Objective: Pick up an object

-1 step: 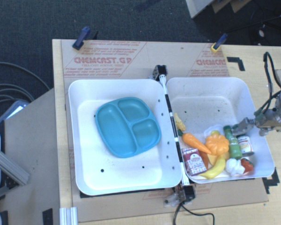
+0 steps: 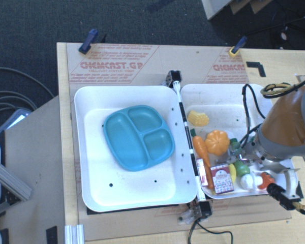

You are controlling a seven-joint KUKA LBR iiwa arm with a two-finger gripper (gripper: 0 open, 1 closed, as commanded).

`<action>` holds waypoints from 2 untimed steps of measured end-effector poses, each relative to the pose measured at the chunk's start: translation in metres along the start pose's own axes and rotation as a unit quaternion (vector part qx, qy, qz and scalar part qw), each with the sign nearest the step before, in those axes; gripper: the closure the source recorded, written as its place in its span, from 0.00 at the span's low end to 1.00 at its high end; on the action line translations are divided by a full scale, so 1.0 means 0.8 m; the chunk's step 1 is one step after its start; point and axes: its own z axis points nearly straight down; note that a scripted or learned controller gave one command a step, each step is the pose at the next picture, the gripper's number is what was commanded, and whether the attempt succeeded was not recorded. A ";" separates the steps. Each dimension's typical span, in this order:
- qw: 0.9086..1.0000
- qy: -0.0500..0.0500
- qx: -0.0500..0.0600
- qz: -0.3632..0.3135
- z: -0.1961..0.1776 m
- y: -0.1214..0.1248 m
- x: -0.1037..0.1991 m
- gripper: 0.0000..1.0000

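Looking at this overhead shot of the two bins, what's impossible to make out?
- Jaws: the arm's wrist covers them in the camera view, so open or shut is unknown.
- Small items under the wrist in the right bin: crowded, partly covered, too small to identify.
- Red carton: label print too small to read.

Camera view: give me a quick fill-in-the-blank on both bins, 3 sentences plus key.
1. The blue divided plate lies in the ____ bin.
2. The carrot lies along the right bin's ____ wall.
3. The small orange pumpkin sits between the carrot and the ____.

Missing words: left; left; arm
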 end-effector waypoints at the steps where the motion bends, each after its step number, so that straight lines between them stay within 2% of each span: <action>1: 1.000 -0.001 -0.001 0.000 -0.001 0.072 0.053 0.00; 2: 1.000 -0.001 -0.001 0.000 -0.013 0.072 0.053 1.00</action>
